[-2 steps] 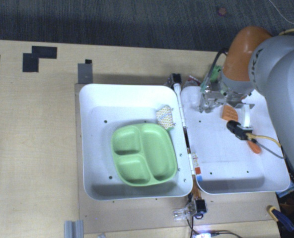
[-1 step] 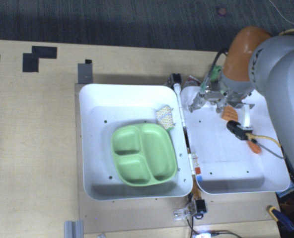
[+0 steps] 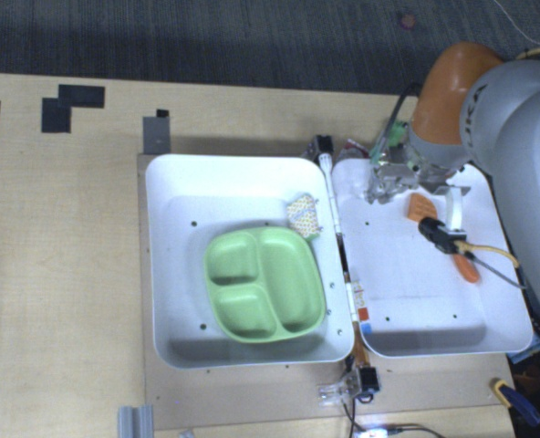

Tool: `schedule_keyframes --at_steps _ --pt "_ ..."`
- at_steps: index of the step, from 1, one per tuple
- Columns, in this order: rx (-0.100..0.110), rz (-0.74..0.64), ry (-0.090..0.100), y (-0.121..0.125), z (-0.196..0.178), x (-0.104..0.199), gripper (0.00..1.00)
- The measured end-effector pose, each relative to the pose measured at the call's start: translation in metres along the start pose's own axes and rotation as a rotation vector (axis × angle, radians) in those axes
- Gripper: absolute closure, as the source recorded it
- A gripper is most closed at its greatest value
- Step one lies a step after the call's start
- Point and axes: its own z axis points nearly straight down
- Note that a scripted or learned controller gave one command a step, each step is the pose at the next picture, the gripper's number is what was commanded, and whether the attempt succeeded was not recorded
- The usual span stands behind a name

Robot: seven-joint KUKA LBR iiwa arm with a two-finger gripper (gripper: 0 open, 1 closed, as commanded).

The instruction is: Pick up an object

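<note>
In the far-left corner of the right-hand white bin (image 3: 407, 299), I am holding my gripper (image 3: 382, 188) low over the bare floor. I cannot tell from this slant whether it is spread or pressed together, so I am not counting anything as held. The nearest candidate, a small orange piece (image 3: 421, 208), is lying just beside the gripper, toward the right of the view and slightly nearer the camera. A second orange tip (image 3: 470, 268) is showing farther along the same diagonal. I am judging that the two may be ends of one long thing running from upper left to lower right, its middle hidden, though I cannot be sure. If so, my next move is calling for a short shift rightward and a grip turned across that diagonal. In the left bin (image 3: 171, 245), well apart, a green divided plate (image 3: 265, 281) is lying flat with a patterned scrap (image 3: 303, 213) at its far-right corner.
</note>
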Motion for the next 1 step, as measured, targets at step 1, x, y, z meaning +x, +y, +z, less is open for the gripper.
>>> schedule_keyframes --at_steps 1 --pt "0.009 0.002 -0.003 0.0059 0.0075 -0.0912 1.00"
